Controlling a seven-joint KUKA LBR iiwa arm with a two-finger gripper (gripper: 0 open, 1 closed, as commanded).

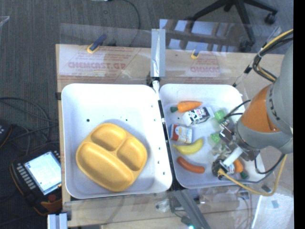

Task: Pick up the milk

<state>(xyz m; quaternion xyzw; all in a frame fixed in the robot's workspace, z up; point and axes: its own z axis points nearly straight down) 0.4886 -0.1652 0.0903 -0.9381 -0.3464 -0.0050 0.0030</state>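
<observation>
The milk [199, 114] is a small white carton with black patches, lying on its side in the upper middle of the right bin [237, 95], just below an orange carrot [189, 106]. My gripper [221, 148] hangs low over the right side of that bin, to the lower right of the milk and apart from it. It sits beneath the grey wrist and the orange band [259, 114]. The wrist hides what lies straight under the gripper.
The right bin also holds a red and white carton [182, 133], a yellow banana [188, 147], a red sausage [191, 165], green pieces [219, 114] and a small orange thing [238, 166]. A yellow sectioned tray [112, 155] lies in the left bin [86, 99].
</observation>
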